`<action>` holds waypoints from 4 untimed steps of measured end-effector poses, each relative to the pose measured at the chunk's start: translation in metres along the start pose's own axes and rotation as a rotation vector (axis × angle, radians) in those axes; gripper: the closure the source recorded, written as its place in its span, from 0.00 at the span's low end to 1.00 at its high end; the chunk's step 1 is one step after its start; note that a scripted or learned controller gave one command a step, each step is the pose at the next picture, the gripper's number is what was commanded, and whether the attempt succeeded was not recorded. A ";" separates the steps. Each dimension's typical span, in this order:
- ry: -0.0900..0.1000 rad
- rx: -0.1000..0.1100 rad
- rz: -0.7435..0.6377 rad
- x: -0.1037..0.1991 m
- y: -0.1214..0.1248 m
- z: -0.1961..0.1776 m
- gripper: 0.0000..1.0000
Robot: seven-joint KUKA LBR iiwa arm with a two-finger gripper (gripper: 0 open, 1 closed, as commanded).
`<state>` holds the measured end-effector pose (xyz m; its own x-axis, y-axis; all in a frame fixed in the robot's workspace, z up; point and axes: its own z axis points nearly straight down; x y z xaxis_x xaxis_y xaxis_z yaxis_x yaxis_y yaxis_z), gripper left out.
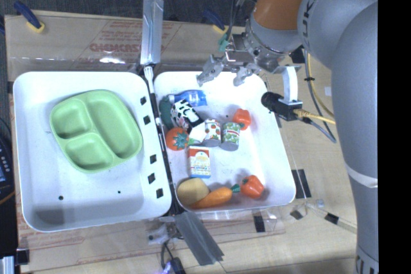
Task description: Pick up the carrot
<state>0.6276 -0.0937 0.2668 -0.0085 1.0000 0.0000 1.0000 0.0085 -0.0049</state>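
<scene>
An orange carrot [214, 197] with a green stem end lies along the near wall of the right bin [280, 149]. A potato [192, 189] touches its left end and an orange pepper [253, 186] sits by its right end. My gripper [225, 74] hangs over the far edge of the right bin, well away from the carrot. Its two grey fingers [208, 70] are spread apart with nothing between them.
The right bin also holds a blue pouch [187, 98], a black-and-white toy [186, 115], a tomato [176, 138], two small cans [221, 134], a red-topped carton [200, 161] and a small orange piece [242, 117]. A green divided plate [96, 130] lies in the left bin [38, 202].
</scene>
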 end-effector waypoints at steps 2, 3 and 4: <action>0.005 -0.011 0.748 -0.043 -0.127 0.171 0.00; 0.004 -0.002 0.791 0.026 -0.135 0.054 0.00; 0.001 0.002 0.891 0.061 -0.062 0.058 0.00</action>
<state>0.5647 -0.0337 0.2096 0.7721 0.6355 -0.0040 0.6355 -0.7721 -0.0046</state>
